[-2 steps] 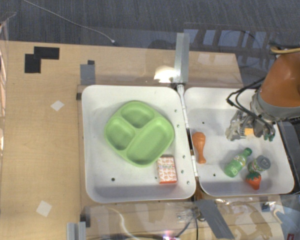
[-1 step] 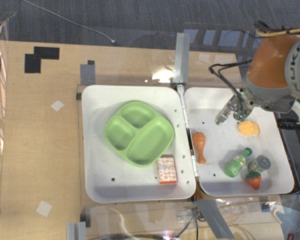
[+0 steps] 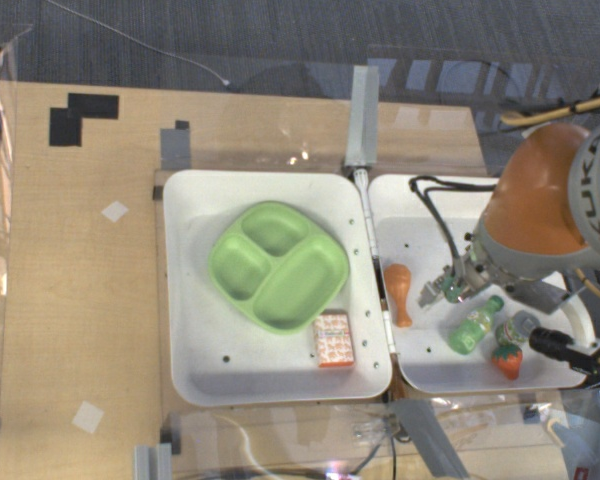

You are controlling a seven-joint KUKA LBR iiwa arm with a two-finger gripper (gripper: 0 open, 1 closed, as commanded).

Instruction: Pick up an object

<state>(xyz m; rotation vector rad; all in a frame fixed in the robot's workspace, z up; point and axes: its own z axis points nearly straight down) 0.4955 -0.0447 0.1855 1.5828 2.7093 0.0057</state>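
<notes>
My gripper (image 3: 442, 290) hangs low over the right bin (image 3: 420, 368), under the orange wrist band. An orange carrot-shaped toy (image 3: 398, 293) lies just left of it, near the bin's left wall. A small green bottle (image 3: 472, 328) lies tilted just below and right of the gripper. A red strawberry-like toy (image 3: 508, 360) sits further right by the front wall. Nothing shows between the gripper's tips; the arm hides part of the bin behind it.
The left bin (image 3: 195, 368) holds a green divided plate (image 3: 278, 266) and a small orange-and-white box (image 3: 333, 340) near its front right corner. A black cable (image 3: 435, 213) loops over the right bin's back. A metal divider (image 3: 360, 128) stands behind the bins.
</notes>
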